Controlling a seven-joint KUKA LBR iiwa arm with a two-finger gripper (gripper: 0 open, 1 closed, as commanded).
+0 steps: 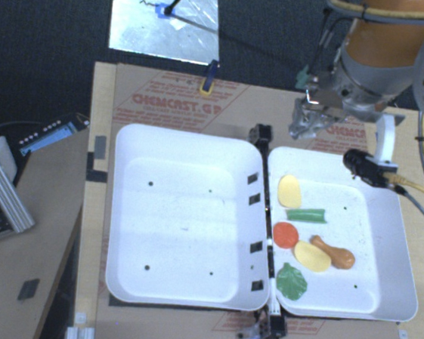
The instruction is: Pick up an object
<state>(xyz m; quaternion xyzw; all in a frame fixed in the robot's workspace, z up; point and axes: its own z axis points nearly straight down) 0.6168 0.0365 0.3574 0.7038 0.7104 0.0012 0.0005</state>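
Looking at your gripper [308, 126]: it hangs above the right bin's [388, 223] far rim, touching nothing.
Opening: you cannot tell.
Toys: six lie in that bin.

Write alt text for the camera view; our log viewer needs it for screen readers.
The gripper hangs above the far rim of the right bin, which holds a pale yellow piece, green stick, red disc, drumstick and green leaf.
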